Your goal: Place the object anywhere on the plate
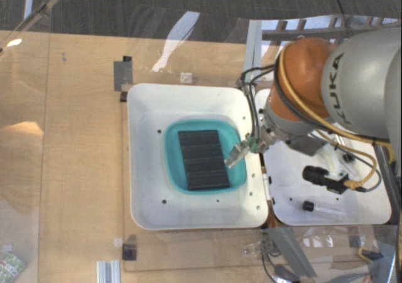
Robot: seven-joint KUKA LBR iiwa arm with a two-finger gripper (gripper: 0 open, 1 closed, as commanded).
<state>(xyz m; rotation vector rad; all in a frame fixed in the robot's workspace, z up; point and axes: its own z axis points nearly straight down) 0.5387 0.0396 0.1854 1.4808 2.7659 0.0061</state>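
The wooden bench (69, 150) spreads widest, bare across its whole left side. My arm (358, 81), grey with its orange band, comes in from the right and covers the far half of the right bin (370, 209), so I can only make out that bin's near floor and rounded near corners. The left bin (147, 169) is in full sight, its right wall touching the right bin's left wall. It has open white floor along its left side, its far side and its near side, with less room on the right. The teal plate (173, 156) sits in the middle of that bin, nearer the right wall than the left. The black ridged slab (202, 159) lies flat on the plate and wholly inside its rim. It is turned a little off square, with a broad teal margin on its left and a narrow one on its right. My gripper (235, 155) hangs over the plate's right rim, just beside the slab's right edge. Whether it touches the slab, and whether it is spread or pressed together, I cannot tell, as my own wrist blocks much of it. A small clear tube with a black cap (320, 209) lies on the right bin's near floor, well apart from the plate.
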